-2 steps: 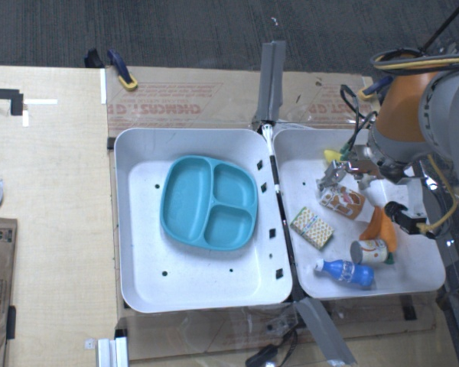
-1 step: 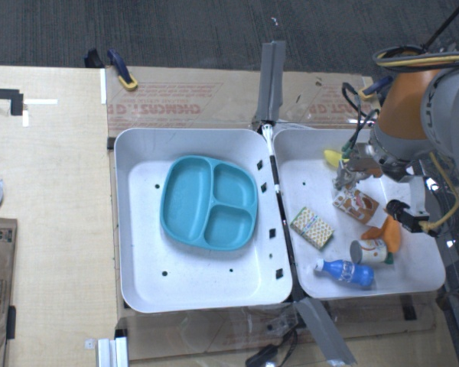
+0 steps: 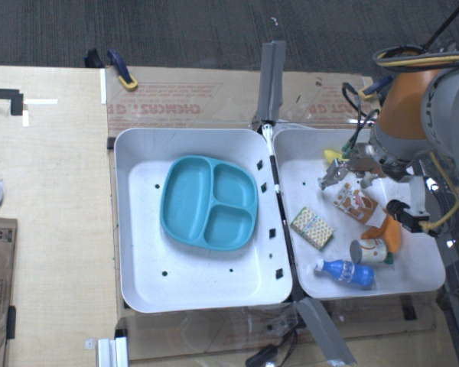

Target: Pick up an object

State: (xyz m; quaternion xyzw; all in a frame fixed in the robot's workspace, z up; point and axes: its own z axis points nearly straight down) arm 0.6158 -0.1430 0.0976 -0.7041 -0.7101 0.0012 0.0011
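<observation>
Clutter is filling the right bin (image 3: 306, 277): a red-and-white packet (image 3: 356, 203) lying flat near the middle, a patterned box (image 3: 313, 228) to its left, a blue bottle (image 3: 346, 274) on its side near the front wall, a small cup (image 3: 369, 251) and an orange piece (image 3: 392, 234) beside it. The pincer (image 3: 343, 171) is hanging over the back of this bin, just above and left of the packet, and nothing is showing between its fingers; how far apart they are standing I cannot tell. The packet is looking like the nearest candidate: probably light, thin and crinkly, likely to slide or buckle, so squeezing across its short width is seeming best. The box is appearing stiffer and easier to clamp by its long edges. The bottle is probably rolling if nudged. The left bin (image 3: 130, 205) is holding a blue tray (image 3: 210, 202).
</observation>
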